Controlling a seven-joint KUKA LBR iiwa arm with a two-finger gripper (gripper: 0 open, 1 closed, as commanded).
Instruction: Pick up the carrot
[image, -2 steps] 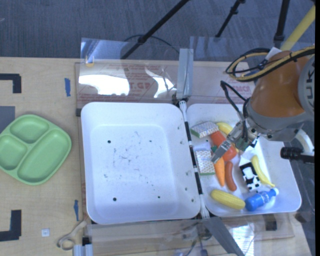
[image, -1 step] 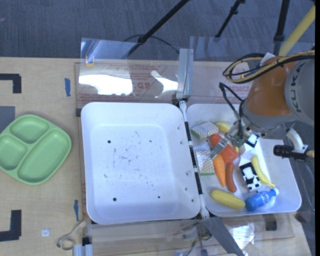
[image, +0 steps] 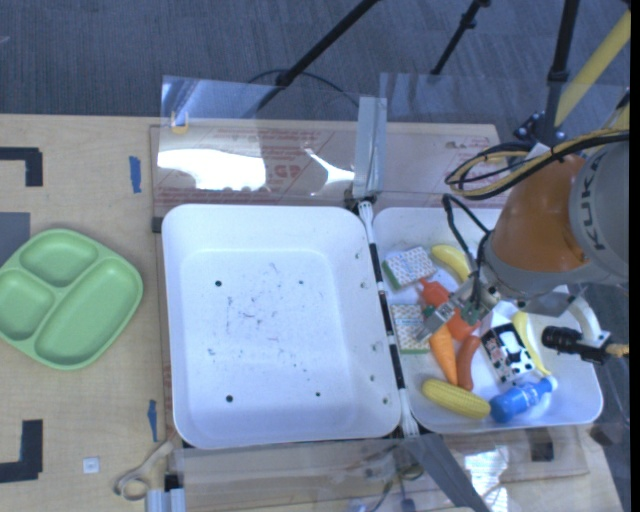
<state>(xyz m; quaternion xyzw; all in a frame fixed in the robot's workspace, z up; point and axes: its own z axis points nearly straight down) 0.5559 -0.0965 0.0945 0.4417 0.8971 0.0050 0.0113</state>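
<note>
The orange carrot (image: 443, 352) lies in the right bin (image: 585, 400), pointing toward the bin's front edge, with a red chili pepper (image: 467, 362) right beside it. My gripper (image: 453, 314) hangs low over the carrot's upper end, reaching down from the grey arm with its orange band (image: 535, 228). The wrist hides part of the bin's middle.
Around the carrot lie a corn cob (image: 456, 399), a blue object (image: 520, 401), a yellow banana (image: 451, 261), two checkered crackers (image: 409, 266), a small red-orange piece (image: 433, 293) and a black-and-white item (image: 508, 352). The left bin (image: 270, 320) adjoins. A green divided plate (image: 65, 297) sits far left.
</note>
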